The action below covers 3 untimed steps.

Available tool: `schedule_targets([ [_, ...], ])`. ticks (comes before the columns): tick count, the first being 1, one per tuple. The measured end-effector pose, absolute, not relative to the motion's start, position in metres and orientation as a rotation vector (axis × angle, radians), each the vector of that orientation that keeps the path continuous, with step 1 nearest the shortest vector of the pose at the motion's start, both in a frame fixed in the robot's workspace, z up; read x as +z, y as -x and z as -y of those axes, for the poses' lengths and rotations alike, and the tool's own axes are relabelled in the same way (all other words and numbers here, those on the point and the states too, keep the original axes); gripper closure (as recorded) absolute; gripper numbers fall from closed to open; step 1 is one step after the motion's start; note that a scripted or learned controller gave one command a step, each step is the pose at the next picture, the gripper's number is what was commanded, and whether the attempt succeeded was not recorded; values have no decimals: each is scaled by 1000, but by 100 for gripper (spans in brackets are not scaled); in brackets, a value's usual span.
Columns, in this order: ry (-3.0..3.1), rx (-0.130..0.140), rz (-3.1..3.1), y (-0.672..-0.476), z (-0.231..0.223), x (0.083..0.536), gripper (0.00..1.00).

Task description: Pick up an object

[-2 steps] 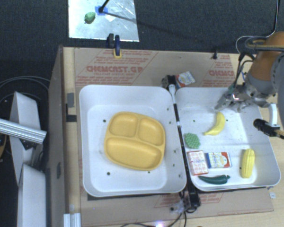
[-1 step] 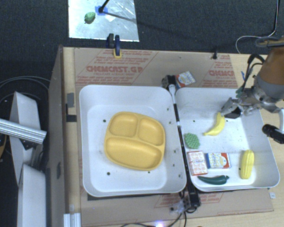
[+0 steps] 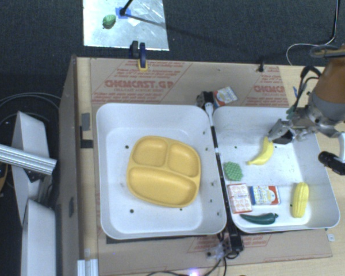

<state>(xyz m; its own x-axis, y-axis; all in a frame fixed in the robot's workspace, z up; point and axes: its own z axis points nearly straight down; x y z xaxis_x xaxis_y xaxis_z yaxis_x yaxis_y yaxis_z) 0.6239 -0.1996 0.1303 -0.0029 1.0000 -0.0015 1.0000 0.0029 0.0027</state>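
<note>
The right bin (image 3: 319, 154) holds a yellow banana (image 3: 262, 153), a green scrubby lettuce piece (image 3: 232, 170), a small red-and-white box (image 3: 239, 198), a printed carton (image 3: 264, 195), a dark green pepper (image 3: 260, 217) and a yellow corn cob (image 3: 299, 199). My gripper (image 3: 279, 132) hangs low over the upper part of this bin, its tip right above the banana's top end. Nothing shows between its fingers.
The left bin (image 3: 112, 171) carries a yellow divided plate (image 3: 163, 170). A small packet (image 3: 225, 95) lies on the cardboard behind the bins. The arm's orange band and grey wrist (image 3: 333, 96) reach in over the right bin's far right corner.
</note>
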Motion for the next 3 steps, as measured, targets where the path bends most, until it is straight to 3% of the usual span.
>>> schedule_targets([
  [1, -2215, 3, -2224, -629, 167, 123, 0],
  [2, -2218, 0, -2221, -627, 183, 107, 0],
  [3, -2219, 1, -2223, -613, 178, 84, 0],
])
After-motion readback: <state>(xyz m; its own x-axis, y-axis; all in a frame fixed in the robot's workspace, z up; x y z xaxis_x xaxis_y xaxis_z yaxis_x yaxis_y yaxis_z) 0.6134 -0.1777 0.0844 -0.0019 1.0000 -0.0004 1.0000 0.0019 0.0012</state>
